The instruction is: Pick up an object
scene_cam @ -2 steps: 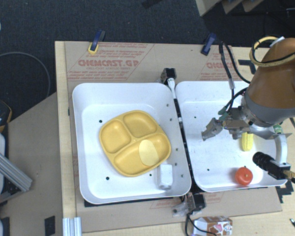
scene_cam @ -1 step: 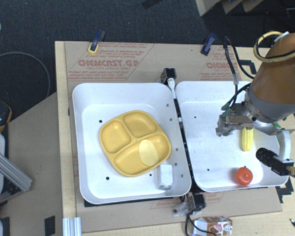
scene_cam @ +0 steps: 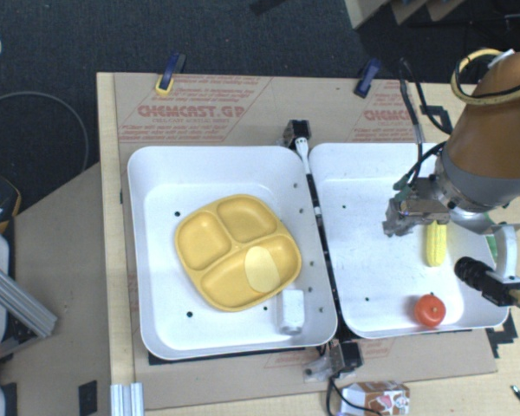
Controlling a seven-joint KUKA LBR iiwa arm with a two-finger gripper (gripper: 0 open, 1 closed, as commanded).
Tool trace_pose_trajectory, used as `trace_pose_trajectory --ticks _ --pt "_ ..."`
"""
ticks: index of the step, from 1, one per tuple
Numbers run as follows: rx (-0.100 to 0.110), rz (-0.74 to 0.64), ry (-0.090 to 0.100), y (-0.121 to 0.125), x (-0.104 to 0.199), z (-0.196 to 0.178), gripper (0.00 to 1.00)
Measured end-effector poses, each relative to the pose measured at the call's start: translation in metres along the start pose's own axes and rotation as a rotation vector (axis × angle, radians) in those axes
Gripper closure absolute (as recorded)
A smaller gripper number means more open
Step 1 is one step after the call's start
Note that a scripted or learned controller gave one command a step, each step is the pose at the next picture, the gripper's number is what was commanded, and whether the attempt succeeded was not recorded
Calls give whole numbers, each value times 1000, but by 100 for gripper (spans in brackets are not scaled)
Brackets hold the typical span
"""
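1. Two shallow white plastic bins sit side by side on the counter; the left bin and right bin touch along the middle seam.
2. Left bin holds a yellow divided plastic plate near its centre, with a pale oval piece lying in the plate's lower right compartment; a small whitish block sits just beside the plate, close to the bin's lower right rim; decent bare floor along the top and left walls.
3. Right bin has a yellow corn-cob toy on its right side and a small red-orange tomato-like toy near the bottom rim; the left half is open floor.
4. The grey claw hangs just left of the corn; honestly can't tell how it's set.
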State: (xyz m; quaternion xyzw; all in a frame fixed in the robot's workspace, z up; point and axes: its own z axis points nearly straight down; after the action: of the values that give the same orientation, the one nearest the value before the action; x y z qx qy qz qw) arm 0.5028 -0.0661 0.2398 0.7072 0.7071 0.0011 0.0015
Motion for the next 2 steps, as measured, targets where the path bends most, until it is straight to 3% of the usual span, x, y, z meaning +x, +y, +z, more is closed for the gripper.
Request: trace_pose_trajectory --ticks 1,2 --pt "-1 -5 2 -23 43 -57 100" --pt "5 -4 1 -23 79 -51 100"
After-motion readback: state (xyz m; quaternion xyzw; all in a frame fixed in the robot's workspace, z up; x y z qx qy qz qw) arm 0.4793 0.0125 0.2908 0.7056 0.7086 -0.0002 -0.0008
